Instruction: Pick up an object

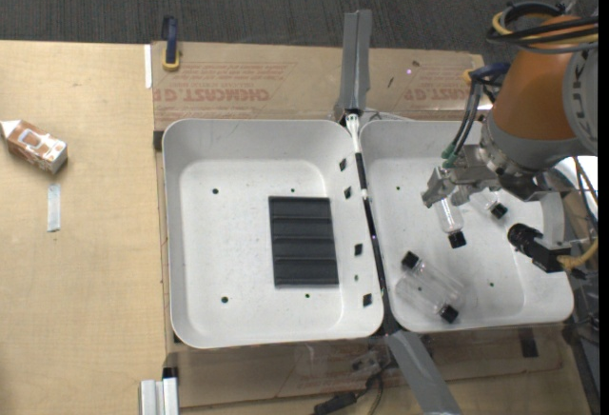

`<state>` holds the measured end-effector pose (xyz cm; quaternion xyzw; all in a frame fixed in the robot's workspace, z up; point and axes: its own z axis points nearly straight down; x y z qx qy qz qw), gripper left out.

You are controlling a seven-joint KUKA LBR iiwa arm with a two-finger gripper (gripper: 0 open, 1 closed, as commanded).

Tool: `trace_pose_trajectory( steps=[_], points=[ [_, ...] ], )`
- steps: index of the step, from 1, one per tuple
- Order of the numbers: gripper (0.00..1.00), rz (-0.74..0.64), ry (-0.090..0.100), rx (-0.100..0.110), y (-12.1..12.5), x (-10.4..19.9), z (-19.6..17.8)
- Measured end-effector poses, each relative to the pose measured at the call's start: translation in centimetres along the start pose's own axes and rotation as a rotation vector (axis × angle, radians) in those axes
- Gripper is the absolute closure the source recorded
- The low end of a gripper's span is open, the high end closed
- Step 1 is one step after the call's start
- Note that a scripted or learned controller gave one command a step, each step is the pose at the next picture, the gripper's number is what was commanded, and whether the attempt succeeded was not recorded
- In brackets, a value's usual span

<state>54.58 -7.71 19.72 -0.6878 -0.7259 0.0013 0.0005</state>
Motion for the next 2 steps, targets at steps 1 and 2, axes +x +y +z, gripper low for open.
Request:
trace_pose_trajectory(
  steps=[1, 2],
  points=[
    [1.0, 0.0, 0.0, 0.0, 0.6, 3.3, -0.2],
    [1.0, -0.047, -0.001, 0.001, 5.7, 5.4, -1.2]
  ],
)
